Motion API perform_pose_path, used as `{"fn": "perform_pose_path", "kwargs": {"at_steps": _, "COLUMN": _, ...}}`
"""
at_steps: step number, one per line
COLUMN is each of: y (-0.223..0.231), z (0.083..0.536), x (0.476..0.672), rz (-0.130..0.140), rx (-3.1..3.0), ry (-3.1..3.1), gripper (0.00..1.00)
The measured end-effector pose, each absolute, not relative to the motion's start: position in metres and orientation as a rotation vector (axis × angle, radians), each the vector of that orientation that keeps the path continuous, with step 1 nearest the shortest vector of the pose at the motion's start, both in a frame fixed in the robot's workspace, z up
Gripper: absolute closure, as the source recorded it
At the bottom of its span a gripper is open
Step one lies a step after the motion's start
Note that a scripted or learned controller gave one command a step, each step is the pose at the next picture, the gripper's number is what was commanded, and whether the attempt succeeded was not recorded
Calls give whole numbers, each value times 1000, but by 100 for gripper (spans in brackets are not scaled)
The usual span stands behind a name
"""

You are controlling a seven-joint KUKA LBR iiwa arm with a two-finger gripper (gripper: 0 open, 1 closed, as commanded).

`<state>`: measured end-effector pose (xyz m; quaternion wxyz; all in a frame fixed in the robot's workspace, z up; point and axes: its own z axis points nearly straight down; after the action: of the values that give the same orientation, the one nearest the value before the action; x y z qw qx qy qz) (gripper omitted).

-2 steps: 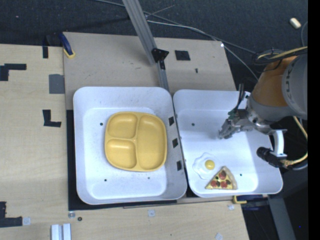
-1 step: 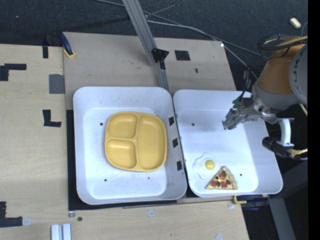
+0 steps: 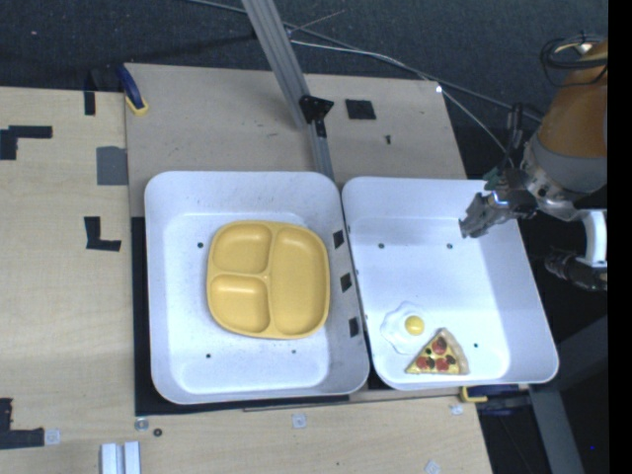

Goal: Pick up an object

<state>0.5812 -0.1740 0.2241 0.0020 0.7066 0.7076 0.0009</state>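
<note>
A yellow divided plate (image 3: pixel 268 278) lies in the left bin (image 3: pixel 178 200). In the right bin (image 3: pixel 434 265), near its front edge, sit a toy fried egg (image 3: pixel 406 327) and a toy pizza slice (image 3: pixel 438 355), side by side and touching or nearly so. My gripper (image 3: pixel 476 221) hangs over the right bin's back right part, well apart from the egg and the pizza slice. Nothing shows between its dark fingers.
A slanted metal pole (image 3: pixel 281 62) crosses the bench behind the bins. Cables run across the dark floor at the back. Black tape marks dot the wooden bench on the left. The arm's orange band (image 3: pixel 578 117) sits at the right edge.
</note>
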Motion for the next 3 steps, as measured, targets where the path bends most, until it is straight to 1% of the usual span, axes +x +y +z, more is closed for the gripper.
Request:
{"fn": "perform_pose_path", "kwargs": {"at_steps": 1, "y": -174, "z": 275, "x": 582, "rz": 3, "rx": 2217, "ry": 2221, "gripper": 100}}
{"fn": "perform_pose_path", "kwargs": {"at_steps": 2, "y": -122, "z": 277, "x": 593, "rz": 0, "rx": 2216, "ry": 2227, "gripper": 100}}
{"fn": "perform_pose_path", "kwargs": {"at_steps": 3, "y": -68, "z": 259, "x": 613, "rz": -2, "rx": 2216, "ry": 2229, "gripper": 100}}
